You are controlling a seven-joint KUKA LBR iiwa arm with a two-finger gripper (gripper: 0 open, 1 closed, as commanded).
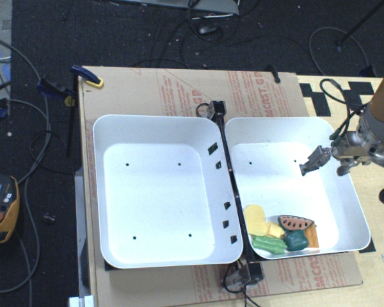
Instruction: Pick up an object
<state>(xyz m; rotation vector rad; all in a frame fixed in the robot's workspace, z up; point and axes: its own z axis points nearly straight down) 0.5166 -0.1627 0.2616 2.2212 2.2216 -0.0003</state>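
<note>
Lying heaped at near edge of right bin (345,190): yellow piece (256,220), green pod (269,244), watermelon slice (296,222), dark green piece (297,240). Probably toy food: light, rigid, smooth, a bit slippery. Best hold judged across the yellow piece's narrow width, at pile's open side. Pincer (315,159) hovering above bin's far half, well apart from pile, released, grasping nothing. Left bin (109,171) alongside on table (153,88).

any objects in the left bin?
No. The toy pile sits in the right bin's near corner; the left bin shows bare white floor.
</note>
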